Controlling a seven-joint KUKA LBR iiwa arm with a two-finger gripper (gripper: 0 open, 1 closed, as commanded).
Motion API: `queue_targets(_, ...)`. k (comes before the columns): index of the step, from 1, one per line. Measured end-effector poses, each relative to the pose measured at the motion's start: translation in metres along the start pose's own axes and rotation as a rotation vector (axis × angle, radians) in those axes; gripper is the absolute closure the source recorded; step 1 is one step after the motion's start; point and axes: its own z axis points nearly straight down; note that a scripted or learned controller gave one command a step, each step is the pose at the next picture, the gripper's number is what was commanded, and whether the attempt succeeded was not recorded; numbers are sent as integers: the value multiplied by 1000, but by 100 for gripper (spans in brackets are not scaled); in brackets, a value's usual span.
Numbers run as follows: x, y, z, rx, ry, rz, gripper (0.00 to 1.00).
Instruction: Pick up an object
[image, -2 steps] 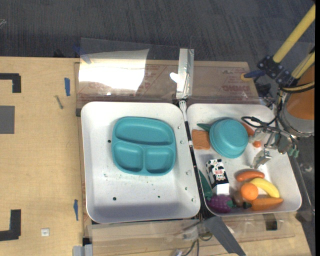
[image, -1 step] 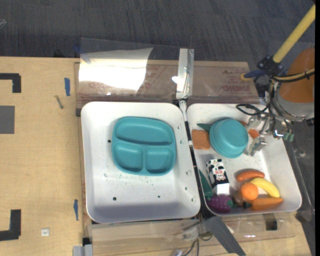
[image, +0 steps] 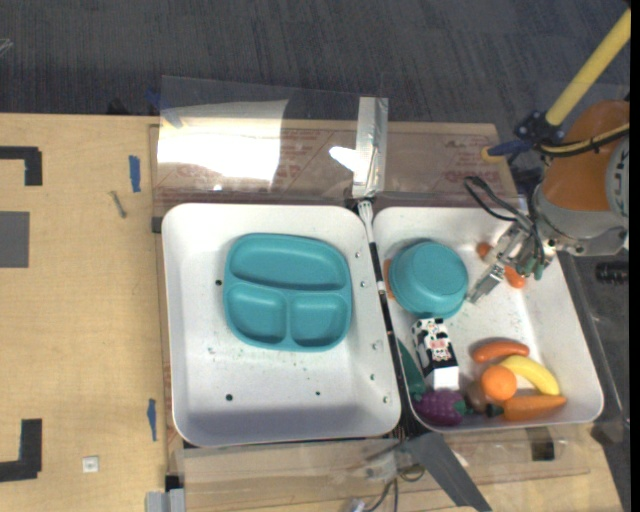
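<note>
Overhead, two shallow white bins sit side by side on the bench. The left bin (image: 190, 400) holds a teal divided plate (image: 289, 291). The right bin (image: 580, 330) holds an upturned teal bowl (image: 430, 278) and, nearer the camera than the bowl, a cluster of toy food: a black-and-white carton (image: 433, 340), purple grapes (image: 441, 406), an orange (image: 499, 384), a banana (image: 531, 373), a sausage (image: 498, 349) and a carrot (image: 533, 405). These look like light, rigid, smooth plastic; rounded pieces may slip, so the narrow middle of the banana or sausage seems the best hold. The tool (image: 510, 262) hangs just right of the bowl; whether it is open, closed or holding anything cannot be told. A small orange piece (image: 517, 279) shows beside it. The cluster lies well apart from it, toward the camera.
</note>
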Motion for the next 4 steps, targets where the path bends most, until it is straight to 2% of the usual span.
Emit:
queue_targets(1,-3,3,-12,-5,-20,-4,100)
queue_targets(2,46,49,-112,-8,-22,26,100)
queue_targets(3,95,86,-175,-6,-15,244,100)
queue_targets(4,95,85,-173,-3,-12,246,0)
